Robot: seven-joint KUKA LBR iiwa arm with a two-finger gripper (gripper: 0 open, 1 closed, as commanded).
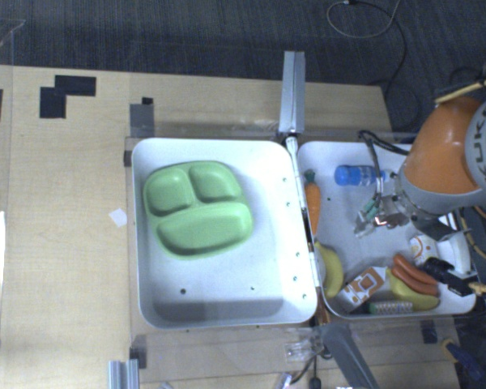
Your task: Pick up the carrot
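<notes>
Slim orange carrot (312,203) hugs right bin's (340,156) left wall; pincer (379,215) well apart, grip state unclear; fingers risk striking wall

Even, diffuse overhead lighting; the pale worktop (65,241) reads bright, the dark floor above it dim. The left bin (227,302) shows a soft grey shadow along its near wall and mild glare on its white floor. Focus is moderately soft throughout, with small items in the right bin (340,217) slightly blurred
</notes>
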